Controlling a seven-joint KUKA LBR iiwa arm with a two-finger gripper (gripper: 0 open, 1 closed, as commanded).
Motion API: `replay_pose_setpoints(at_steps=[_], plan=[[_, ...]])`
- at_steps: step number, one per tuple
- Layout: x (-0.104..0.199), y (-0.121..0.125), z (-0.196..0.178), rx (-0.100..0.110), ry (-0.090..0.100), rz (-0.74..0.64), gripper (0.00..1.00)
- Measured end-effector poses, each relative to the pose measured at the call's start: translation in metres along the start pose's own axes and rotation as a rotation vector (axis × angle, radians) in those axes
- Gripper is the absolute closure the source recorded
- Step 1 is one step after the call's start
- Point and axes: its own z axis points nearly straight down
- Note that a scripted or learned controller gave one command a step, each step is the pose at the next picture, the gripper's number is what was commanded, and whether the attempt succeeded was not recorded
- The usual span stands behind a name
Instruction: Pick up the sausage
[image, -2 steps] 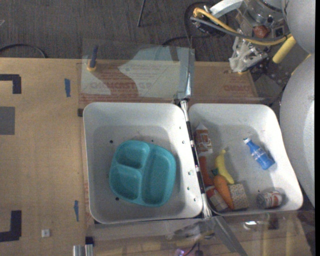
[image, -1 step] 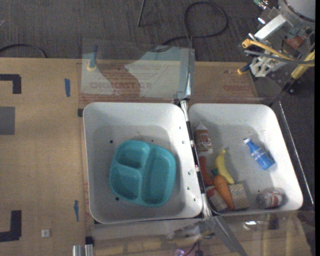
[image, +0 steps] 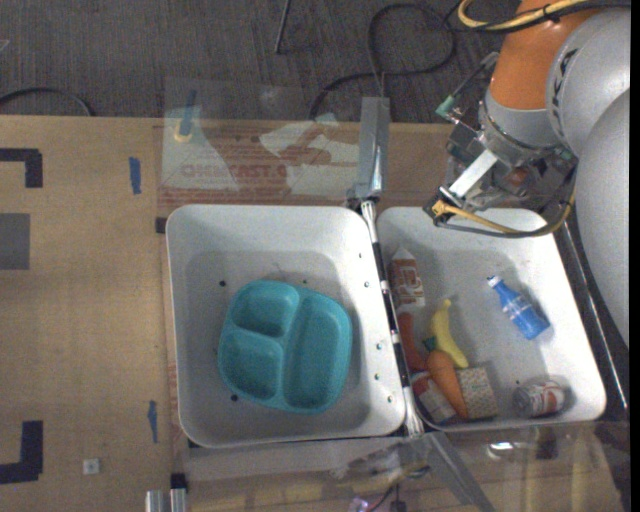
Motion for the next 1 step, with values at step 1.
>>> replay_pose_setpoints(at_steps=[1], plan=[[-0.0506, 0.0462, 0.0401, -0.001, 0.001, -0.326, 1.0]])
